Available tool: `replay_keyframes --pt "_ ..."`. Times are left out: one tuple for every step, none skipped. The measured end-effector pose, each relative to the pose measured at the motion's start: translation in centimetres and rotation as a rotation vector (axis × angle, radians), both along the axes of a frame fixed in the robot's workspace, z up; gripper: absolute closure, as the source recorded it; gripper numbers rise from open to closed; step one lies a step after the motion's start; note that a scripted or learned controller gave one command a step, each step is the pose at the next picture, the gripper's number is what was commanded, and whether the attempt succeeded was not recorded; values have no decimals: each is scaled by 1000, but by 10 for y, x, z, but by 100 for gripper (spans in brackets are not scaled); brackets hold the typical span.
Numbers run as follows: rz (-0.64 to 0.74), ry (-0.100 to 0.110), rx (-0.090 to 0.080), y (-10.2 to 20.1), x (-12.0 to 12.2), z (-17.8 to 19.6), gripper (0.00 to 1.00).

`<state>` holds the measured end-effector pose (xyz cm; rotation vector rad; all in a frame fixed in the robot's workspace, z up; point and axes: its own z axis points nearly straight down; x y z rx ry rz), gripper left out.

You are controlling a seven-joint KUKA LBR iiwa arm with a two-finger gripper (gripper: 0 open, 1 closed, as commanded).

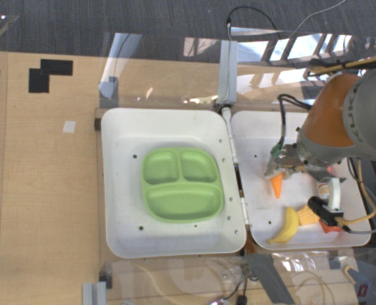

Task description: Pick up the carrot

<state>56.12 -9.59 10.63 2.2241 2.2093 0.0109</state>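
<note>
Lying just under claw (281, 168): carrot (276, 186)

A pale wooden bench (42, 202) carries two shallow white bins, the left bin (118, 189) and the right bin (255, 132), side by side. Beyond the bench's far edge lies dark grey carpet floor (112, 5). Black square markers (48, 74) sit on the bench left of the bins. Bright light glints off a clear panel (175, 75) behind the bins.
</note>
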Motion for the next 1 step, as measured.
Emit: replay_keyframes --pt "-156 5 1 57 -41 111 100"
